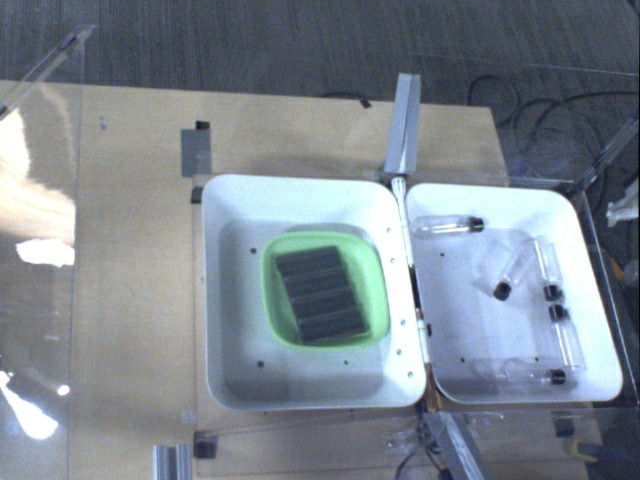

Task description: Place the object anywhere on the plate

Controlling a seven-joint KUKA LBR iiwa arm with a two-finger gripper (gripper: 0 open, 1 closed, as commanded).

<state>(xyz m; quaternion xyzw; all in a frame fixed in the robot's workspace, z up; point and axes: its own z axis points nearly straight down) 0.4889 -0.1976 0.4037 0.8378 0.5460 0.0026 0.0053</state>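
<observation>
Already dark ridged block (320, 295) on green plate (372, 268), clear vials (448, 226) in right bin (590, 258).

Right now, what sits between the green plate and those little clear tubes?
In the camera view, the two white bins' adjoining walls lie between the green plate and the clear tubes, plus bare bin floor either side.
</observation>
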